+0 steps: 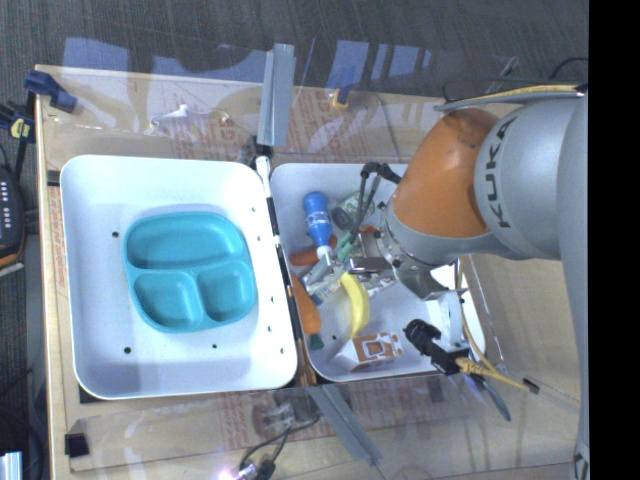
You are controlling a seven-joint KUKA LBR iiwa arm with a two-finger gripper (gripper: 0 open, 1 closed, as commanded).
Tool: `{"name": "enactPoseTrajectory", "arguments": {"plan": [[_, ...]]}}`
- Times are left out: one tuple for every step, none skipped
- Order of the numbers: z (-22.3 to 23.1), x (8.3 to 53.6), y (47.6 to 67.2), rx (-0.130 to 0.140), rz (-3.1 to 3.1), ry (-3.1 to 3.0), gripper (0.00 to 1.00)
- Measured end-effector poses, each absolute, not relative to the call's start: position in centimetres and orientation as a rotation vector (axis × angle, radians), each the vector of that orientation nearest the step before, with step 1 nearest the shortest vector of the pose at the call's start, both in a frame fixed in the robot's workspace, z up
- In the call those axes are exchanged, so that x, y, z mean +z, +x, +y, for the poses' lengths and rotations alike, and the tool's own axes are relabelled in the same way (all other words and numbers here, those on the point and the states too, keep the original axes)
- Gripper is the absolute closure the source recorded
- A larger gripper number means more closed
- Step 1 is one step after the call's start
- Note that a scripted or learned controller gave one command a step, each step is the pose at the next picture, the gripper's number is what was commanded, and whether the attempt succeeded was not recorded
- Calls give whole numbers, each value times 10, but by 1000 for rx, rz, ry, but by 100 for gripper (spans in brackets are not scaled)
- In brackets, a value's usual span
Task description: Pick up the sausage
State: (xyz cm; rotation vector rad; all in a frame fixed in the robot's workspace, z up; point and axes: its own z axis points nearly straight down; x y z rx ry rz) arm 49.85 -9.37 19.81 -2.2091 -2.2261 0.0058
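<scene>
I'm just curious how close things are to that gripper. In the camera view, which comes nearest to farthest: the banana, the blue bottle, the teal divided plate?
From the gripper:
1. Banana, just below it in the right bin.
2. Blue bottle, a little farther off, toward that bin's top.
3. Teal divided plate, farthest, over in the left bin.

Bench point(150, 118), apparently two bins point(90, 268)

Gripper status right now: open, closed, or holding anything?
Gripper: cannot be told; it sits low in the right bin among the clutter, by the banana.
</scene>
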Motion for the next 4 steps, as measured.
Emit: {"name": "enactPoseTrajectory", "arguments": {"plan": [[-111, 128, 533, 7, -2182, -2252, 0], [-143, 99, 570, -10, -2366, -2081, 0], [-131, 99, 571, -6, -2561, -1842, 0], [-138, 115, 581, 1, -2637, -1706, 0]]}}
